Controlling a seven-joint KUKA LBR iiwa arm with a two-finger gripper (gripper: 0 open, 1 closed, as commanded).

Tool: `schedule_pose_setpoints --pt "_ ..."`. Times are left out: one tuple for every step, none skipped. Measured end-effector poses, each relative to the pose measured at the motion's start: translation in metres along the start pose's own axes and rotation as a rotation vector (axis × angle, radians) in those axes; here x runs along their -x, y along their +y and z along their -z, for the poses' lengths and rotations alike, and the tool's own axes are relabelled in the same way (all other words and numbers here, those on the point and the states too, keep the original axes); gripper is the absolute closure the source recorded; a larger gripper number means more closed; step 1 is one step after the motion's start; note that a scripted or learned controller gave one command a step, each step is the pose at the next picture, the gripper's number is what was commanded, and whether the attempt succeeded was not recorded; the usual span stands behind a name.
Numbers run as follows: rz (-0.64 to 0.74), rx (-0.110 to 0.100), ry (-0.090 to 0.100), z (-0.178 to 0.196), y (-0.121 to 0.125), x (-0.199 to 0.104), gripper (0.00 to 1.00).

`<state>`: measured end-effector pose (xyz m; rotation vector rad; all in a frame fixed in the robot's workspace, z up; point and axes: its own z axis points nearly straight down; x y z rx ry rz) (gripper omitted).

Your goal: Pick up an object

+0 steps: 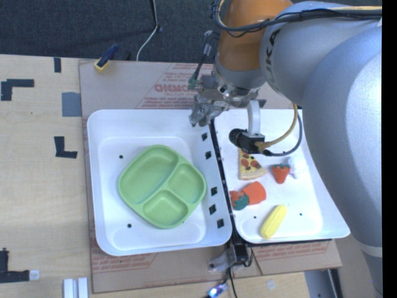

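grey arm (335, 61); orange band (251, 23)

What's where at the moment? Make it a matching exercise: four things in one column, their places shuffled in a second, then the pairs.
Things
1. green plate
2. pizza slice
3. corn cob
4. gripper

Places
A. front of the right bin
B. over the back end of the wall between the bins
C. middle of the left bin
D. right bin, about mid-depth, near the shared wall

Pairs: 1-C, 2-D, 3-A, 4-B
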<state>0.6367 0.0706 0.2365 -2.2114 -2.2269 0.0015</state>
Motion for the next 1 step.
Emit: schedule_pose_setpoints --pt "-0.003 -0.002 -0.002 -0.0201 -0.0082 -0.0286 1.00"
